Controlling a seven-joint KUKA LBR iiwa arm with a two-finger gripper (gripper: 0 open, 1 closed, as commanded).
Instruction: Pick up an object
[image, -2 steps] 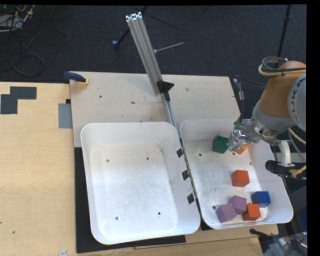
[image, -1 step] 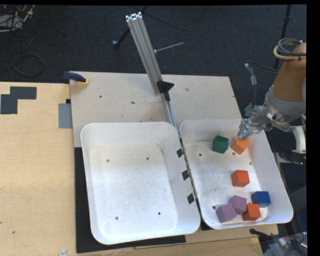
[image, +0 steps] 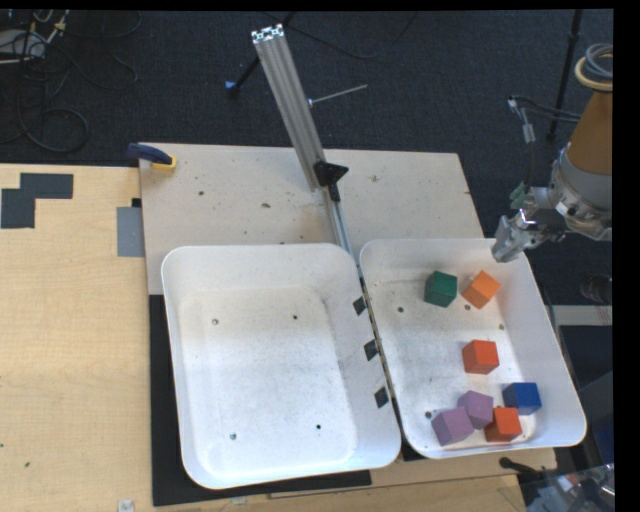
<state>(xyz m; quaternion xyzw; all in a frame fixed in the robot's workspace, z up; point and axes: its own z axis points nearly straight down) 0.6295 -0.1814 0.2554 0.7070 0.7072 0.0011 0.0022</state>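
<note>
- On the desk (image: 250, 200), two shallow white bins are seen side by side: the left bin (image: 190, 290) and the right bin (image: 555, 340), with a slanted metal rail (image: 292, 100) rising from the desk's far edge between them.
- Over the far right corner of the right bin, the grey arm (image: 590, 175) is seen with its pincer (image: 510, 240) near the rim; whether the pincer is spread or pressed together cannot be told, and nothing is seen held.
- Candidate objects are found in the right bin: a green cube (image: 440, 289) touching or just beside an orange cube (image: 482, 288) near the far edge, a red cube (image: 481, 356) mid-bin, and a blue cube (image: 522, 396), two purple cubes (image: 464, 417) and an orange-red cube (image: 505, 424) packed at the near right corner.
- A miss is judged likely if the rim is struck on descent, or if the green and orange pair are nudged apart rather than gripped.
</note>
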